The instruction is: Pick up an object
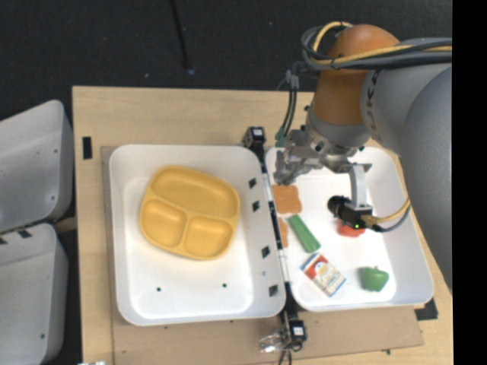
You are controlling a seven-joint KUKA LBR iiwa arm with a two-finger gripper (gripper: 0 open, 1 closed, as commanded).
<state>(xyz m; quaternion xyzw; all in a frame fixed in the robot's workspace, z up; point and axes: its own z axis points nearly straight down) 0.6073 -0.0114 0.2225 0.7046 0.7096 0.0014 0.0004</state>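
My gripper (284, 172) hangs over the left part of the right bin (403, 280), just above a tan square slice (288, 200). Below the slice lie a green stick (303, 233) and a thin orange piece (282, 231) against the bin's left wall. Further forward rest a small white box with a red and blue print (323, 274) and a green round fruit (374, 278). A red object (351, 230) sits partly under a black part of the arm's tool. I see nothing between the fingers.
The left bin (137, 295) holds a yellow three-compartment plate (189, 211). The raised divider between the bins (272, 226) runs right beside my gripper. The arm's grey body covers the right bin's far right corner.
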